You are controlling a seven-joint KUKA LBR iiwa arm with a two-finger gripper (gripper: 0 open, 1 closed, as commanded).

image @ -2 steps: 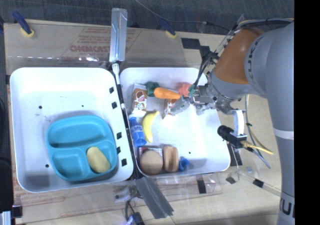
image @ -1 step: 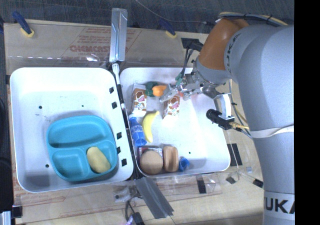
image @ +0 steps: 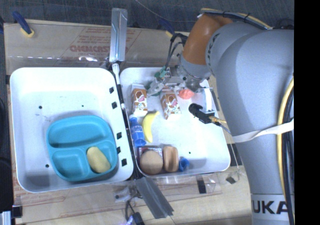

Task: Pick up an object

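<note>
The left bin (image: 30, 94) holds a blue tray (image: 75, 136) bearing a potato (image: 98, 159); the right bin (image: 210, 154) holds a banana (image: 148, 125) and cartons (image: 170, 105).

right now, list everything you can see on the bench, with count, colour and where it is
bins: 2, white, side by side on the bench
tray: 1, blue, in the left bin
potato: 1, yellow-brown, in a tray compartment nearest the right bin
cartons: 2, brown and white, back of the right bin
banana: 1, yellow, right bin, near the divider
bottle: 1, blue, right bin, along the divider beside the banana
buns: 2, brown, front of the right bin
red item: 1, right of the cartons
arm: 1, grey with orange band, over the right bin
pincer: 1, dark, above the cartons
</note>
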